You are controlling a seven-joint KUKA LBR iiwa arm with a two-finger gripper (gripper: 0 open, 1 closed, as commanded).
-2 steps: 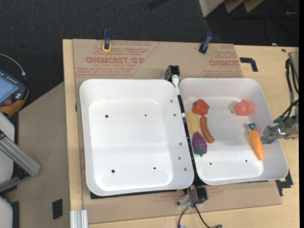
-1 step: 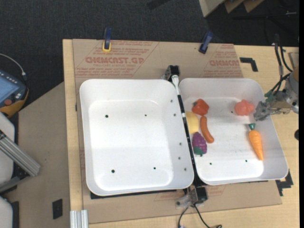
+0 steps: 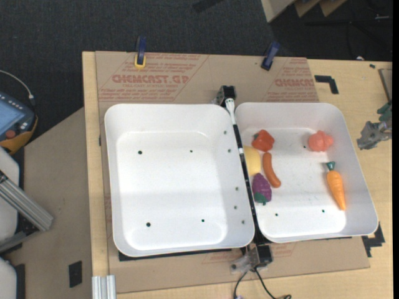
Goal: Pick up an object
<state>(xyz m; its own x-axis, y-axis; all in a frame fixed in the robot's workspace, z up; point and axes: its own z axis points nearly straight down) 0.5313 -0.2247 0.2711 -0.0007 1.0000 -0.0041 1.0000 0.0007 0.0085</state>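
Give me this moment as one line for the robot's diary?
gripper: at right edge, outside bins | right bin: carrot, pink toy, red pepper, sausage, yellow toy, purple toy | nothing picked

Two bins side by side on bench (image 3: 187,73); toys in right bin (image 3: 299,223): carrot (image 3: 336,189) right, grapes (image 3: 262,189) left edge.
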